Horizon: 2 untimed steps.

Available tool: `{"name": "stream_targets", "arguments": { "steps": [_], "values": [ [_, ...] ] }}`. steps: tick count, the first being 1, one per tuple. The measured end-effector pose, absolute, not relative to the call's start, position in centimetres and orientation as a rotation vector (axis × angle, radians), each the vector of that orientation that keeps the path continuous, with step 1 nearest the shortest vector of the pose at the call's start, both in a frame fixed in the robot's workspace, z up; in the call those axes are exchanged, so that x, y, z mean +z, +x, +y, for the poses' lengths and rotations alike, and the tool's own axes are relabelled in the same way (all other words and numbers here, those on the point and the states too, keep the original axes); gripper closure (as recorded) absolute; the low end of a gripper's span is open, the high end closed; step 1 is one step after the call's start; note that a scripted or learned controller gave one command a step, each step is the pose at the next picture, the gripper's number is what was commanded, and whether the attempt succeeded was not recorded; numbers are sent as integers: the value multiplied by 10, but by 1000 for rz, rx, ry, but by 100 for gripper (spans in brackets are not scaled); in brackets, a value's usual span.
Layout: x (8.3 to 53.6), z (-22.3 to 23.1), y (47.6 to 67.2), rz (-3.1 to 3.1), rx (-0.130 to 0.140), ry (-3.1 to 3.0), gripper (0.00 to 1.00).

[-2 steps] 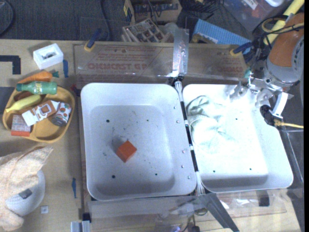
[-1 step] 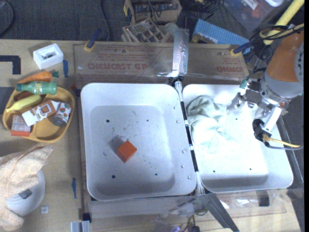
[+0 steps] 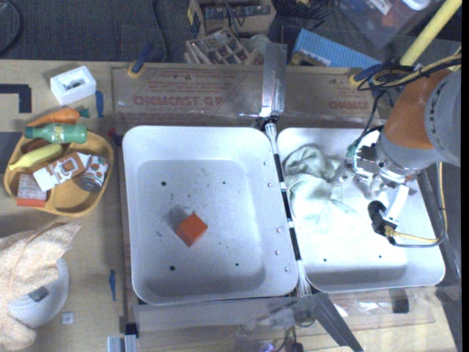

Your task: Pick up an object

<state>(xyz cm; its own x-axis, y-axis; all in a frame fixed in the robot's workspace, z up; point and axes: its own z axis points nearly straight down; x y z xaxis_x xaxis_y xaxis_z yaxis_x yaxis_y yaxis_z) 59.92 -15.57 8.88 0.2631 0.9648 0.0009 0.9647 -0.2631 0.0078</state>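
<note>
An orange cube (image 3: 193, 228) lies on the floor of the left bin (image 3: 146, 152), a little left of its middle. A crumpled white and pale green cloth (image 3: 311, 180) fills the left half of the right bin (image 3: 410, 270). My gripper (image 3: 364, 169) hangs low over the right bin, at the cloth's right edge. The grey wrist and orange band (image 3: 409, 123) above it hide its tip. The gripper is far from the cube, and nothing shows in its grasp.
A black and yellow cable (image 3: 392, 229) hangs from the wrist into the right bin. A wooden bowl (image 3: 55, 202) of toy food stands left of the bins, with a white box (image 3: 73, 84) behind it. A beige cloth (image 3: 33, 259) lies at the bottom left.
</note>
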Motion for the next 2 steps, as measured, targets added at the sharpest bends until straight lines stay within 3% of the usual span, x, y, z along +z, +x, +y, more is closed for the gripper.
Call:
{"name": "stream_targets", "arguments": {
  "steps": [1, 2],
  "values": [
    [122, -196, 609, 1939, 1, 2468, 0],
    [108, -157, 603, 2075, -2, 2362, 0]
  ]
}}
